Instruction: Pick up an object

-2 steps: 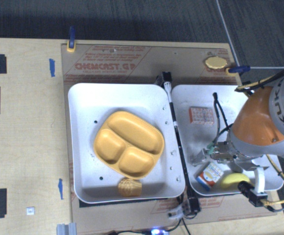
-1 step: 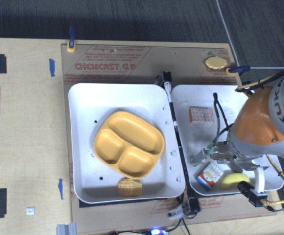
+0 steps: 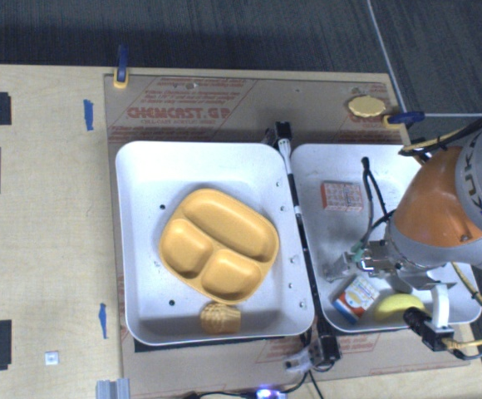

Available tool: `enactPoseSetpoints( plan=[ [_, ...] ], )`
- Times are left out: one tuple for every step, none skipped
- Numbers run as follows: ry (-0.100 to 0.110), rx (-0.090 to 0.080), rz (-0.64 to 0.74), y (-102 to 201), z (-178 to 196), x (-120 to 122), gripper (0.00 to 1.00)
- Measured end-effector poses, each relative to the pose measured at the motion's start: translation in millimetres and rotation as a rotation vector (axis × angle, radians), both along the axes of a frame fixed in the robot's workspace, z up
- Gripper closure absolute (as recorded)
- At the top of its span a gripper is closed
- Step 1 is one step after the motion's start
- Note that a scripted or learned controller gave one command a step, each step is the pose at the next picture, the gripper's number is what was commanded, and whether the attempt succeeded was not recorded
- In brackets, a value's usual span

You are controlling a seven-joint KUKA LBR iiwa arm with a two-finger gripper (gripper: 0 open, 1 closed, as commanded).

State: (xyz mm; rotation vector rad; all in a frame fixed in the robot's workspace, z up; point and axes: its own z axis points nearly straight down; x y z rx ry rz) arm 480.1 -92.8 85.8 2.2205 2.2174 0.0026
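In the right bin (image 3: 328,163), my gripper (image 3: 358,261) hangs low near the front, below the arm's orange band. Just under it lies a small white carton with red and blue print (image 3: 356,298). A yellow banana (image 3: 400,305) lies to the carton's right, partly under the wrist. A small red-printed card (image 3: 342,195) lies flat further back in the same bin. Whether the gripper touches the carton is hidden by the wrist.
The left bin (image 3: 133,223) holds a large yellow three-compartment plate (image 3: 218,243) and a small tan woven object (image 3: 220,316) at its front wall. Black cables run between the bins and over the right bin. A round yellow disc (image 3: 366,105) lies on the board behind.
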Motion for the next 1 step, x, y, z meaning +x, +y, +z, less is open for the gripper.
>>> enactPoseSetpoints(
  plan=[
    [0.000, 0.000, 0.000, 0.1, 0.0, 0.0, 0.00]
  ],
)
